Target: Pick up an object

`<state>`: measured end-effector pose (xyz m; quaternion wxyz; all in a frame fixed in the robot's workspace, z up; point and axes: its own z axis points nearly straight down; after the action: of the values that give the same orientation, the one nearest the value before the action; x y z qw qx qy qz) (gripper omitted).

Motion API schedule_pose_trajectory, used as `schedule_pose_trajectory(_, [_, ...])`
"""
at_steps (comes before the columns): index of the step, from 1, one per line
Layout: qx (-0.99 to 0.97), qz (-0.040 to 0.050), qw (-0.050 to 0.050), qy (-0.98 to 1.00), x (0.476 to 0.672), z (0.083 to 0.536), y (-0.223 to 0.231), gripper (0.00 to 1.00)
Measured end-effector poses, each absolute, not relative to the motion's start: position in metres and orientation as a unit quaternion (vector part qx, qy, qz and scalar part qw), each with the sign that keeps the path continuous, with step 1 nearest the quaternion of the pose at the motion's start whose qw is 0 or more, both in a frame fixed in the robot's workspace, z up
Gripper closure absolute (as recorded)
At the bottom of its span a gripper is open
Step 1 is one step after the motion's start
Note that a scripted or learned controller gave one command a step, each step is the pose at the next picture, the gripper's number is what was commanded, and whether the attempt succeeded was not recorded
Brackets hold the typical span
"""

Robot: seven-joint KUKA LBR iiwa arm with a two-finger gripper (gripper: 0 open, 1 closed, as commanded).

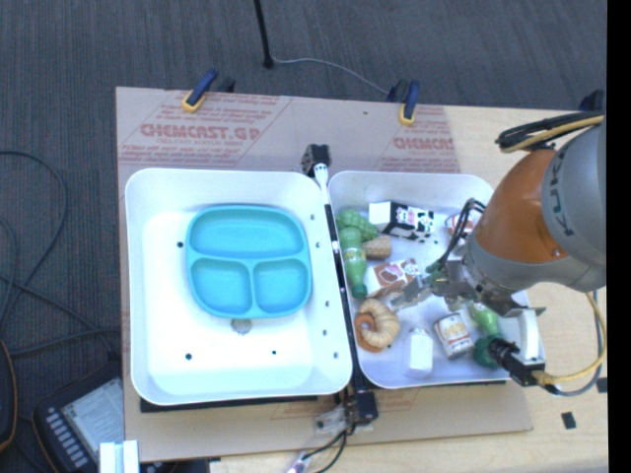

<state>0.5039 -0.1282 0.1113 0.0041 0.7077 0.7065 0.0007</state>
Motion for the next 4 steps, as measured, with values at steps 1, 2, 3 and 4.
schedule_pose_trajectory(1, [0.708, 0.0006, 0.004, 0.707, 0.504, 0.121, -0.128, 1.0])
schedule_pose_trajectory(2, [0.708, 0.0006, 0.004, 0.706, 0.504, 0.121, -0.128, 0.0])
schedule_pose_trajectory(3, [0.708, 0.0003, 0.003, 0.706, 0.498, 0.087, -0.102, 0.0])
schedule_pose_trajectory(4, [0.708, 0.0018, 0.005, 0.706, 0.499, 0.099, -0.102, 1.0])
